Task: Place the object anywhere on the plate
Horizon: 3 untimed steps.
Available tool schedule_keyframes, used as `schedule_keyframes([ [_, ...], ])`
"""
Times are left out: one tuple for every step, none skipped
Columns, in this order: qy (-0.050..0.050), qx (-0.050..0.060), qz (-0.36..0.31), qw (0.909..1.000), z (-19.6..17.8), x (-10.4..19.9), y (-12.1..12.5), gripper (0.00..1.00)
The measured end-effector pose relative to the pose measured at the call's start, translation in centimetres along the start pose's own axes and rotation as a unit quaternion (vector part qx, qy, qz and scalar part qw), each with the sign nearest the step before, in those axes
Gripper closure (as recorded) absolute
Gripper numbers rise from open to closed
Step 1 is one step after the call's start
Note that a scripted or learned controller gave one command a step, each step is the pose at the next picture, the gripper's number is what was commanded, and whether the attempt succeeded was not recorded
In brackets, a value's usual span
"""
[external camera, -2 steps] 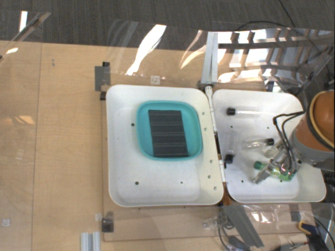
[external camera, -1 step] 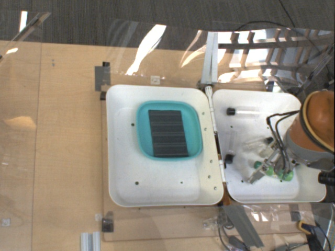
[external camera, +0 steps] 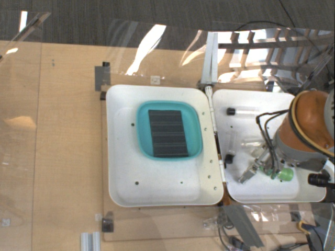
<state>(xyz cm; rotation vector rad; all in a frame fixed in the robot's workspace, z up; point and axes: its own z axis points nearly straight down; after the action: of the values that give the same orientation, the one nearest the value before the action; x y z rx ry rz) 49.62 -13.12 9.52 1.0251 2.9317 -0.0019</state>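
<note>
A small green object (external camera: 285, 174), judged light, rigid and slippery, is seen beside the gripper (external camera: 260, 167), right of the teal plate (external camera: 194, 135), best pinched across its middle; finger state cannot be told.

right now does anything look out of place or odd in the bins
Nothing looks spilled or broken. The teal plate sits flat in the left bin with a dark ridged pad on it. The gripper is low in the right bin, beside a small green object.

The plate (external camera: 169, 130) was teal with a dark ribbed centre; both bins (external camera: 162, 192) were white, the worktop (external camera: 52, 140) tan, the arm (external camera: 309, 124) orange-banded.
</note>
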Motion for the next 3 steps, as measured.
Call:
schedule_keyframes([
  [0.000,-0.001,-0.021,0.9998,-0.1,2.1,2.7,0.00],
  [0.004,-0.002,-0.096,0.9953,0.1,-2.1,-2.6,0.00],
  [0.001,-0.001,-0.112,0.9938,0.0,0.0,0.0,0.00],
])
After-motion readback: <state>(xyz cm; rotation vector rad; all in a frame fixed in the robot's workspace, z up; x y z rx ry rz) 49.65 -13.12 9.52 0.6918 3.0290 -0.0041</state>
